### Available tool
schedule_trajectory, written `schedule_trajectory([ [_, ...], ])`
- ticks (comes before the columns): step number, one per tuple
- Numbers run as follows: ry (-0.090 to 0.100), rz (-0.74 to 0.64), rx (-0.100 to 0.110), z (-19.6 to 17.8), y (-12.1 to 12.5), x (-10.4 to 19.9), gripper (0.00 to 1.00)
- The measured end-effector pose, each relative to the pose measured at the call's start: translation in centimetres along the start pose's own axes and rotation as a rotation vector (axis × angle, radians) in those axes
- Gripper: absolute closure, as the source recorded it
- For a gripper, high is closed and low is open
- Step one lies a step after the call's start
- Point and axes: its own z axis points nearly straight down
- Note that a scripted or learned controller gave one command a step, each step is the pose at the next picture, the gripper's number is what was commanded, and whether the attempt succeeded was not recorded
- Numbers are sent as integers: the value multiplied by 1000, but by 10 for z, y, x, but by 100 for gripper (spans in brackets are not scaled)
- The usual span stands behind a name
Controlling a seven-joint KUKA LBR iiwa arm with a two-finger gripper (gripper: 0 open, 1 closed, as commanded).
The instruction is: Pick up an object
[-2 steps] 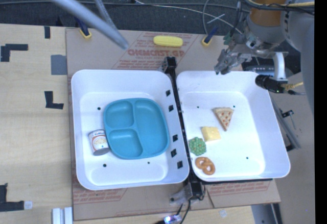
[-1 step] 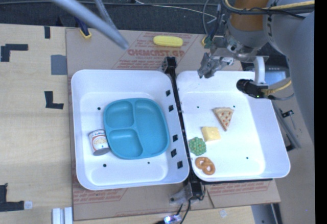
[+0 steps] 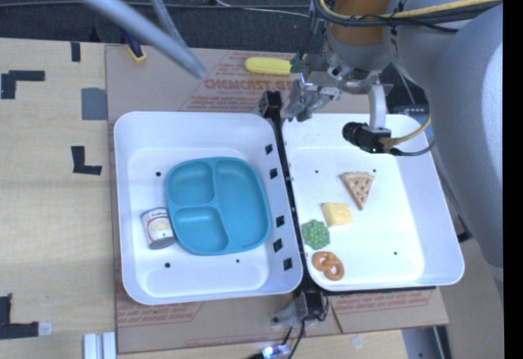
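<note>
Red printed lettering runs across the brown cardboard sheet (image 3: 237, 83) lying on the worktop (image 3: 49, 186), just to the left of the claw (image 3: 296, 108); it seems to begin "CHEMCAST", but the rest is blurred. The small can (image 3: 158, 228), well below and left of the claw, bears a label too small to read.

You get bright, even overhead light, with only soft shadows inside the white bins (image 3: 131, 186). The grey arm (image 3: 466, 63) looms blurred at right; the picture is slightly grainy.

Pizza slice (image 3: 357, 187), cheese cube (image 3: 337, 214), broccoli (image 3: 315, 233), pretzel (image 3: 328, 265) lie loose, right bin (image 3: 425, 226)
</note>
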Motion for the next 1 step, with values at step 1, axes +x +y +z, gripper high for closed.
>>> schedule_trajectory([
  [1,-1,1,0,2,7,54,100],
])
